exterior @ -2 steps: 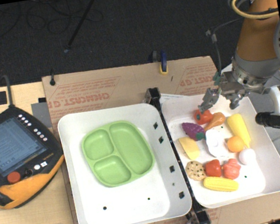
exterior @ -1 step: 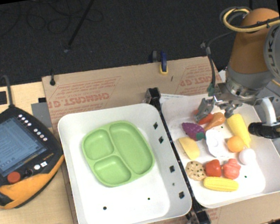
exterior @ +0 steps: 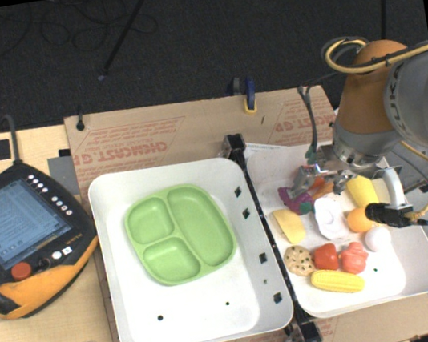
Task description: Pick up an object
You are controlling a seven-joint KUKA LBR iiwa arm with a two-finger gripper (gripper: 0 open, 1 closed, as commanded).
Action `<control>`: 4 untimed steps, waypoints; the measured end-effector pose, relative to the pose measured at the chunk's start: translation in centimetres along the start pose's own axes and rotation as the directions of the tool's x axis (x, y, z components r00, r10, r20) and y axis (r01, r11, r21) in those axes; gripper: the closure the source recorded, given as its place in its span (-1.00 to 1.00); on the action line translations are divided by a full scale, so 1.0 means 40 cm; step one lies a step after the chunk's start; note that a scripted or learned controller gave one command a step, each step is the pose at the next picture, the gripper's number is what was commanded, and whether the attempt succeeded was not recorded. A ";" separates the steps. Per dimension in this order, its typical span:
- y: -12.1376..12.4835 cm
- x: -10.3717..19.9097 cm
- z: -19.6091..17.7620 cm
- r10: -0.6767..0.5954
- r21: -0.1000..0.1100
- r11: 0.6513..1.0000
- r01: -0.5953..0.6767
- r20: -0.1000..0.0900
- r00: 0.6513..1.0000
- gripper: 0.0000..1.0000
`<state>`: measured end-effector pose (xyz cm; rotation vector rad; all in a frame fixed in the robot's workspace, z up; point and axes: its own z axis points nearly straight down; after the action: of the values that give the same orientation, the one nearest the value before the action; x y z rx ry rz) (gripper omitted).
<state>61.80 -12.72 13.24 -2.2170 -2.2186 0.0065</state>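
Observation:
The right bin (exterior: 414,275) holds several toy foods: a pale yellow wedge (exterior: 290,226), a cookie (exterior: 298,260), a red tomato (exterior: 325,256), a corn cob (exterior: 336,281), a red piece (exterior: 354,258), a white piece (exterior: 329,216), a yellow piece (exterior: 361,190), an orange (exterior: 358,219) and a purple piece (exterior: 295,192). My gripper (exterior: 318,176) hangs low over the bin's back part, just above the purple piece and the white piece. The wrist hides what lies under it.
The left bin (exterior: 130,302) carries a green divided plate (exterior: 180,233). A teach pendant (exterior: 17,231) lies on the bench at far left. A black divider (exterior: 262,239) runs between the bins. Cables loop beside the arm at right (exterior: 425,196).

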 end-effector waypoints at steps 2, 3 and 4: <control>0.000 0.004 0.088 0.004 -0.002 1.000 -0.004 -0.001 1.000 1.00; -0.009 -0.010 -0.020 0.011 -0.007 1.000 -0.011 0.000 1.000 1.00; 0.004 -0.012 -0.172 -0.001 -0.007 1.000 0.001 0.001 1.000 1.00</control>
<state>61.99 -13.19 20.11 -2.2201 -2.2238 -0.0008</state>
